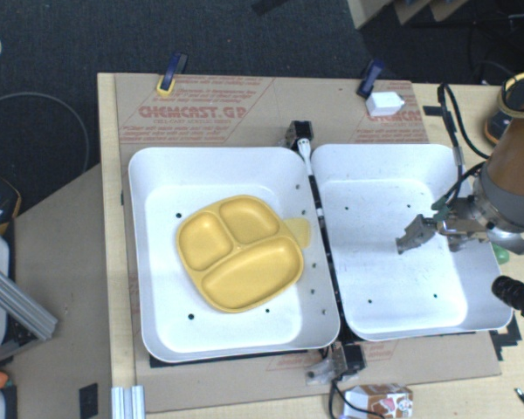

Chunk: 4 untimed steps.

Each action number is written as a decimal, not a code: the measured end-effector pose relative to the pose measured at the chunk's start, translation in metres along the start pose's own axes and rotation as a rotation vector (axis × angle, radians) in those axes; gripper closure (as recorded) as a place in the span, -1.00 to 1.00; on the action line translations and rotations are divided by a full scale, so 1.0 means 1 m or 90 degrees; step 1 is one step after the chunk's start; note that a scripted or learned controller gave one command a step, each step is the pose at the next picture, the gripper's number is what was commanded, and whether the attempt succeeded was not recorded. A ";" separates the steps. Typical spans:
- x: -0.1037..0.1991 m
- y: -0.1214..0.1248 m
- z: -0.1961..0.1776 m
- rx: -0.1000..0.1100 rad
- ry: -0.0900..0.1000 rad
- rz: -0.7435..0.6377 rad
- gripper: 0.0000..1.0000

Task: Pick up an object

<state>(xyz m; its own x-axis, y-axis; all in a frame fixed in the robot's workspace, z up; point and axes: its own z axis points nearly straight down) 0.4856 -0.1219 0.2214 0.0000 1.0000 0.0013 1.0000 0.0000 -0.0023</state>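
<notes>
Yellow plastic is the one patch of colour in the bins: a divided plate (pixel 239 253) with three compartments lies flat in the left bin (pixel 148 234), roughly at its middle and turned at a slant, with a smaller yellow piece (pixel 299 230) peeking out from under its right edge. Lying open side up, it offers its raised rim and the ridges between compartments as the likely places for a pinch.

The arm (pixel 513 177) reaches in from the right, and its gripper (pixel 417 234) hangs over the right bin (pixel 393 168), pointing left toward the divider between the bins. It is well apart from the plate, with that divider between them. The dark fingers blur together at this angle, so it cannot be told how far apart they stand; nothing is seen between them.

Judging from this layout, the pick is not yet begun: the gripper would need to cross over into the left bin and come down on the plate's rim, where a shallow, smooth edge could easily slip free
</notes>
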 end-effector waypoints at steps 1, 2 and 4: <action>0.089 -0.004 -0.159 -0.015 0.001 -0.007 -1.00; 0.139 -0.006 -0.243 -0.010 0.000 -0.005 -1.00; 0.211 -0.008 -0.192 0.004 0.000 -0.005 1.00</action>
